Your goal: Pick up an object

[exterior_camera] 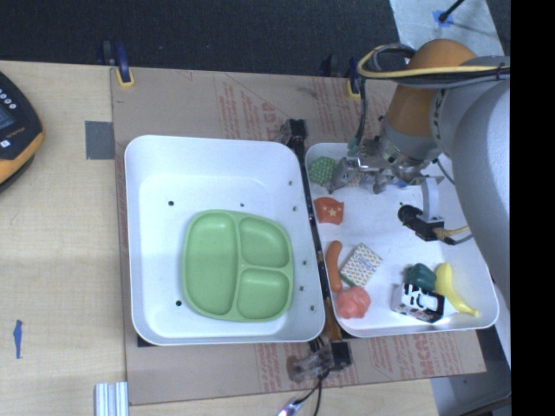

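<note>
My gripper point(371, 177) hangs low over the far end of the right bin point(486, 319), below the arm's orange band. Just to its left lies a green object point(321, 171), and a red piece point(329, 210) sits a little nearer the camera. Further forward in the same bin are an orange carrot point(334, 265), a patterned block point(361, 264), a pink-red lump point(353, 302), a black-and-white item point(421, 302), a dark green item point(422, 276) and a yellow banana point(453, 289). I see nothing held in the gripper.
The left bin point(147, 180) holds a green divided plate point(237, 265). Both bins rest on a cardboard sheet point(217, 102) on the wooden bench. A yellow-and-black device point(13, 137) lies at the far left edge. A black cable plug point(421, 224) hangs beside the arm.
</note>
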